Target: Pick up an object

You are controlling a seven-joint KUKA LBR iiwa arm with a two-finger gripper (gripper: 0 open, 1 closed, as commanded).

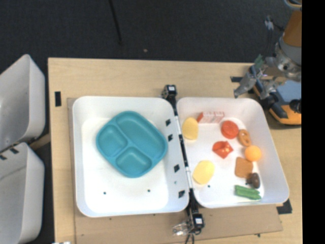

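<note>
The right bin [271, 136] holds several toy foods. Among them are a red tomato [229, 129], a red pepper [222, 149], an orange ball [253, 153], a brown ring [244, 136] and an orange-brown block [243, 167]. With them lie a dark brown lump [253, 180], a green pod [247, 192], two yellow pieces [190, 128] [203, 172] and a pink-and-white packet [210, 117]. My gripper [252, 83] hangs above the bench just beyond the right bin's far right corner, apart from every object, with nothing seen in it.
The left bin [86, 187] carries a teal divided plate [132, 143]. White chair-like shapes [20, 100] stand off the bench's left edge. Black clips [169, 91] sit along the seam between the bins. An orange and blue device [287, 108] rests at the right edge.
</note>
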